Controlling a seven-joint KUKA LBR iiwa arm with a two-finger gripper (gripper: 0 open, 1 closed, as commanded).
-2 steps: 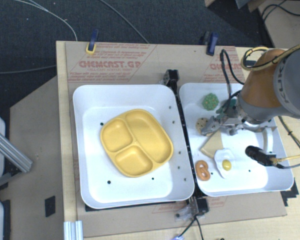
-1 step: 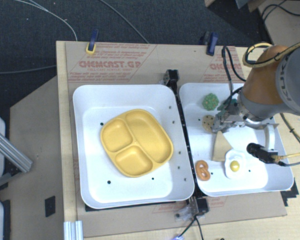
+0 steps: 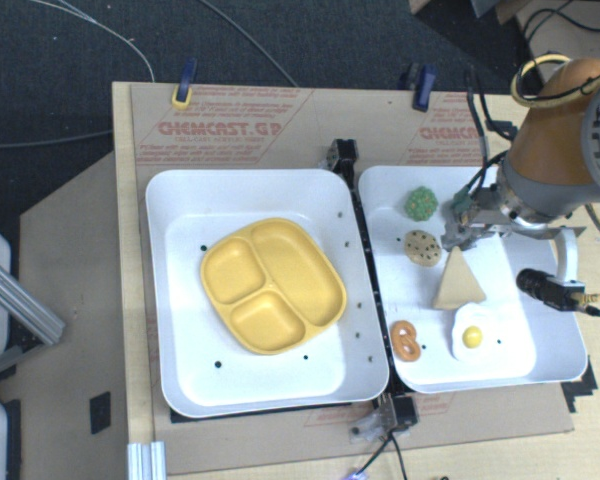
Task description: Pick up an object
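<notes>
cookie [image 3: 421, 247] lies at nine o'clock of the pincer [image 3: 458, 230], cheese wedge [image 3: 460, 281] at six; pincer's grip state cannot be told.

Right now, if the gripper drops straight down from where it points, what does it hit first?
Probably the tip of the tan wedge, just below the gripper; the cookie lies beside it. Height is unclear.

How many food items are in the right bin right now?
5: a green broccoli at the far end, a cookie below it, a cheese wedge, a pretzel and a fried egg nearest the camera. The arm may hide more.
</notes>
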